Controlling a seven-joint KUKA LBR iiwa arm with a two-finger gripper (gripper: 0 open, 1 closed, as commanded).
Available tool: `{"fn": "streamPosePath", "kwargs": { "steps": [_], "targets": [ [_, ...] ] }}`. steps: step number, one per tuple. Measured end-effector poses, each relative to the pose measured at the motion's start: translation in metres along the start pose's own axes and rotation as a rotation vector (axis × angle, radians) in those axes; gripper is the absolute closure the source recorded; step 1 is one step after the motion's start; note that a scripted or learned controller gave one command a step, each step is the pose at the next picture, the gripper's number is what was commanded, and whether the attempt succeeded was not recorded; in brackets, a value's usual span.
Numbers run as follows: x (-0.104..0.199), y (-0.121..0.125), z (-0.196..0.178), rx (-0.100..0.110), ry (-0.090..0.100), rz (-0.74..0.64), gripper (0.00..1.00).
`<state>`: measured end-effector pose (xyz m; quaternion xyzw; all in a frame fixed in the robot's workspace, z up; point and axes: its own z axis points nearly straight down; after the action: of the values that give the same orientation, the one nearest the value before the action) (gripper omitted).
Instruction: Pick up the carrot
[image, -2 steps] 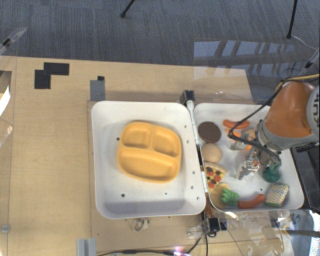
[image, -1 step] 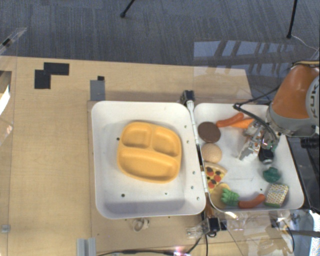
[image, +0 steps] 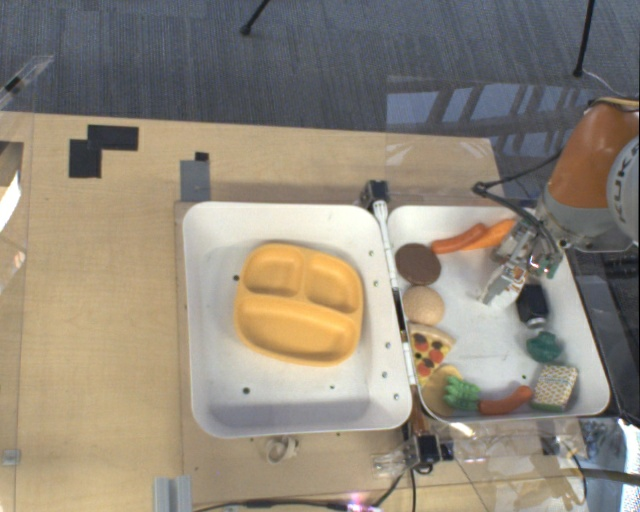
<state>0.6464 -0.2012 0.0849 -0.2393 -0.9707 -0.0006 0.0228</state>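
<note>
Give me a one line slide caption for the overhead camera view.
Claw hovers in the right bin just below the carrot; yellow divided plate sits in the left bin.

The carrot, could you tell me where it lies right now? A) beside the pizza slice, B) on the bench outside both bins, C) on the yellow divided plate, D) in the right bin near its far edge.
D: the carrot lies in the right bin by its far edge, beside the gripper.
</note>
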Motion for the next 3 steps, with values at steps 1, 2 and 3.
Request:
{"fn": "streamPosePath", "kwargs": {
  "steps": [1,2,3],
  "targets": [
    [-0.0037,-0.0008,-0.0062,0.001,0.005,0.068,0.00],
    [-0.0036,0.0017,-0.0010,-0.002,0.014,0.177,0.00],
    [-0.0023,0.0069,0.0000,-0.010,0.012,0.372,0.00]
  ]
}}
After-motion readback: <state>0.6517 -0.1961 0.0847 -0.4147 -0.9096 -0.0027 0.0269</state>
